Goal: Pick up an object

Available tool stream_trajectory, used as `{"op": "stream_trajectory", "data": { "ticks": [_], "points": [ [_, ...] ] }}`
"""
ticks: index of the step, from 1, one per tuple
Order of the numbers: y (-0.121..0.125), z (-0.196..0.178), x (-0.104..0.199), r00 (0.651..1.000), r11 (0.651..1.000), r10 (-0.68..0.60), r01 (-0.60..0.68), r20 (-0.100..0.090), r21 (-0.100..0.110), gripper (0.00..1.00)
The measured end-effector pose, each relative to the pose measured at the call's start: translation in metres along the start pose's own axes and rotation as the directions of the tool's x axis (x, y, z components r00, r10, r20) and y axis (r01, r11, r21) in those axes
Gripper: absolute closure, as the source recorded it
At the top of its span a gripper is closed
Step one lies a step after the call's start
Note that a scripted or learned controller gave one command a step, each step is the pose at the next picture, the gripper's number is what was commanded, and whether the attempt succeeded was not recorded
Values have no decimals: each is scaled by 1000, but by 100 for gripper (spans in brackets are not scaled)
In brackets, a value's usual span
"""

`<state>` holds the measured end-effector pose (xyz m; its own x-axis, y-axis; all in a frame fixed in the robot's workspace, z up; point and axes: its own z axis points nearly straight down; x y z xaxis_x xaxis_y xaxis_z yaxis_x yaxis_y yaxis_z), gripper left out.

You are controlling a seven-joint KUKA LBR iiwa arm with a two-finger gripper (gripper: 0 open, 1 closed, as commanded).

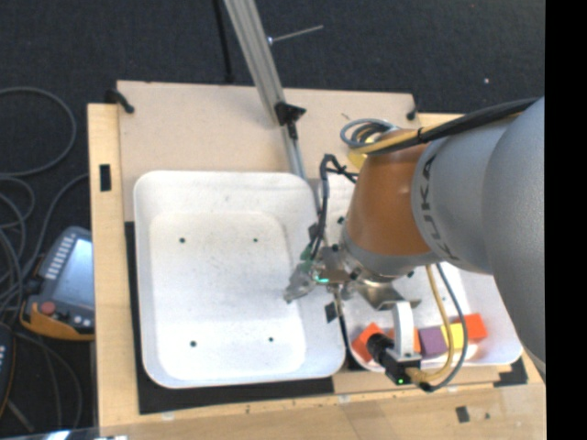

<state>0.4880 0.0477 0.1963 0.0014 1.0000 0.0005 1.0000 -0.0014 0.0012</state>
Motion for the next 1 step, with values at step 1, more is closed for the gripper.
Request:
{"op": "stream_trajectory", "data": {
  "ticks": [1],
  "points": [
    [0,0,0,1000,1000,4,-4,0,-1,0]
  ]
}}
